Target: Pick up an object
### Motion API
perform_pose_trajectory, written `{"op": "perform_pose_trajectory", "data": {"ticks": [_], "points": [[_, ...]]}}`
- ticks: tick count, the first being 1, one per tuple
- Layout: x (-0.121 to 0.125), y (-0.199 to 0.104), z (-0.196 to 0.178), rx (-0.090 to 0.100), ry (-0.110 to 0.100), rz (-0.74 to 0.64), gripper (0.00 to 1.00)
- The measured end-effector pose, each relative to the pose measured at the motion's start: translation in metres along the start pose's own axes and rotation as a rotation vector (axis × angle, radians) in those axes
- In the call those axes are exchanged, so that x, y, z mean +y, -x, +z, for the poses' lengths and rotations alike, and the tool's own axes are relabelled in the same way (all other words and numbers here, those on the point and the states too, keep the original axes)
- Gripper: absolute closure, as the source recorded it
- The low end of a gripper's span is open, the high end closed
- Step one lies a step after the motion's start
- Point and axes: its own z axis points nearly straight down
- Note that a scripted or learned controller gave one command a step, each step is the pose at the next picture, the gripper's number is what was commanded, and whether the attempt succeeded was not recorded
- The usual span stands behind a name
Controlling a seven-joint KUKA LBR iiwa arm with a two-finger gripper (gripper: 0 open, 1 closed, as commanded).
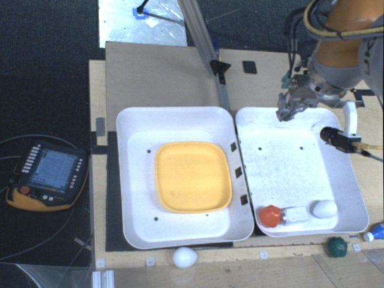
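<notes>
The hand (290, 111) hangs at the right bin's (300, 161) twelve o'clock rim; whether it is apart or together I cannot tell. The red ball (270, 215), tube (295, 215) and egg (324, 209) huddle at six o'clock, well apart from it.

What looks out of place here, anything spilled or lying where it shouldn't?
Two things lie outside the bins: a white egg-shaped object on the bench below the left bin, and a dark green ball past the right bin's lower corner.
</notes>
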Motion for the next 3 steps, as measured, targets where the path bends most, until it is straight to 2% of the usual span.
{"op": "perform_pose_trajectory", "data": {"ticks": [1, 2, 3], "points": [[-0.023, -0.053, 0.003, 0.000, -0.001, -0.001, 1.00], [-0.054, -0.101, 0.023, 0.000, -0.002, -0.001, 1.00], [-0.076, -0.138, 0.038, 0.000, -0.002, 0.001, 1.00]]}}
